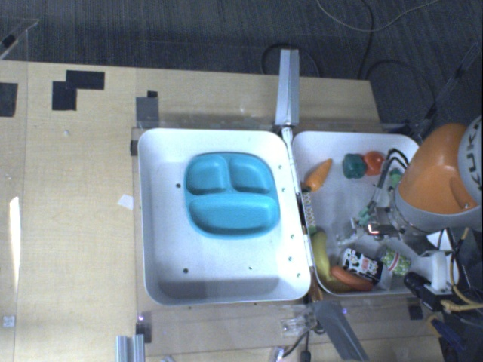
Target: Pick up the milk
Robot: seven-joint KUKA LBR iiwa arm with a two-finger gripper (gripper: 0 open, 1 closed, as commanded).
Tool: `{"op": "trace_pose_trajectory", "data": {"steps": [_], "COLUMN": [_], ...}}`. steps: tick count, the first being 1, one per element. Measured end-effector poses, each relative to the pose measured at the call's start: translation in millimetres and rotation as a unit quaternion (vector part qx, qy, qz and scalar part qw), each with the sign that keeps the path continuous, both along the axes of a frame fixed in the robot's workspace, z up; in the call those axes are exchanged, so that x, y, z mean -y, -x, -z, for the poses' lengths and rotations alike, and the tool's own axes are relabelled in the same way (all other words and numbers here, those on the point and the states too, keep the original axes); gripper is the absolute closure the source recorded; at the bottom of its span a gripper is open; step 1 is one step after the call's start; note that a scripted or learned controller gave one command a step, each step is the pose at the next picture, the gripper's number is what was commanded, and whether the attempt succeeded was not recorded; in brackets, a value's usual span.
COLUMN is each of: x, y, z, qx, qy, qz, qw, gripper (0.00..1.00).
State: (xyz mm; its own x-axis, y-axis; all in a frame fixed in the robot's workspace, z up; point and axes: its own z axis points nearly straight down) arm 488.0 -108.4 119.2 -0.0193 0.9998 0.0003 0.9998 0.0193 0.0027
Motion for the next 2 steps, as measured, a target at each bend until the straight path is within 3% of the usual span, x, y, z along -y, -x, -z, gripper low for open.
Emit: {"op": "trace_pose_trajectory", "data": {"steps": [1,2], "x": [44,-22], "y": [-2,-28], "z": [29,18], "qx": [0.003,0.001], "qy": [0.0001,0.0002], "qz": [-0.028,-0.023], "qw": [0.9996,0.9997], "gripper": [0.0,0.0]}}
